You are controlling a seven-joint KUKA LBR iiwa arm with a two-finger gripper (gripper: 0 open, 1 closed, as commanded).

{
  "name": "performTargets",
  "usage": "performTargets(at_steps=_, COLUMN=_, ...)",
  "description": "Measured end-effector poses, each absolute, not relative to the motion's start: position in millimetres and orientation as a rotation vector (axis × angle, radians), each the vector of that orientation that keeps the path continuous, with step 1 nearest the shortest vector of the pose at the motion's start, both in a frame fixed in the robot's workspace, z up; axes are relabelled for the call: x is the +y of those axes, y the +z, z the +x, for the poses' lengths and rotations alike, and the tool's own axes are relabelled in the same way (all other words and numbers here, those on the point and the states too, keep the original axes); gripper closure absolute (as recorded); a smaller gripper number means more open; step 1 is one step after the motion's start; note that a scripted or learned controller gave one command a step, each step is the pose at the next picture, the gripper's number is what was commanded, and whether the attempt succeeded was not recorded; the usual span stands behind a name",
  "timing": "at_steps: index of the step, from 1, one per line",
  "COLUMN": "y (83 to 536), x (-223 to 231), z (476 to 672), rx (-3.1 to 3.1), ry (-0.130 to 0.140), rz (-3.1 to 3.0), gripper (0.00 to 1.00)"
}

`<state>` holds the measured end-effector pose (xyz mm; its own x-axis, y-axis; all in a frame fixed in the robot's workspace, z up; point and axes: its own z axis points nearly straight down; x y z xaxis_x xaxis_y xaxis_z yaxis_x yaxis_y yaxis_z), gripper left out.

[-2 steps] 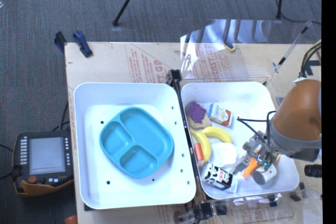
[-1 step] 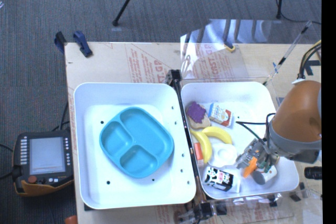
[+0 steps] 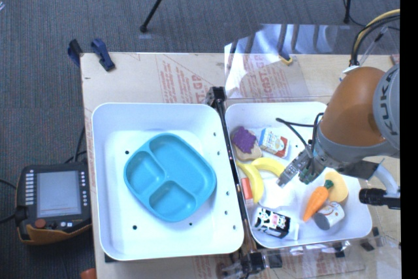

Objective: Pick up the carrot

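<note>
The carrot, orange with a green top, lies tilted in the right bin, near its front right corner. My gripper hangs over the middle of that bin, just up and left of the carrot and beside the banana. It is apart from the carrot, and nothing shows in its grasp. The arm's orange band hides part of the bin's right side.
Around the carrot are a yellow fruit, a grey-and-white cup and a cow-patterned carton. A purple-topped item and a small carton sit farther back. The left bin holds a blue divided plate.
</note>
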<state>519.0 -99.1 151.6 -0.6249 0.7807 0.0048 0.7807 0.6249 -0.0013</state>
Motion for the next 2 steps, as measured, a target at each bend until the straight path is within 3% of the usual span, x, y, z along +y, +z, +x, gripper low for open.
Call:
performTargets(at_steps=1, y=150, x=-101, z=517.7, rx=-2.823, ry=0.003, rz=-1.360, gripper=0.00)
performTargets(at_steps=2, y=121, x=-147, z=475.1, rx=-2.966, ry=0.000, rz=-1.011, gripper=0.00)
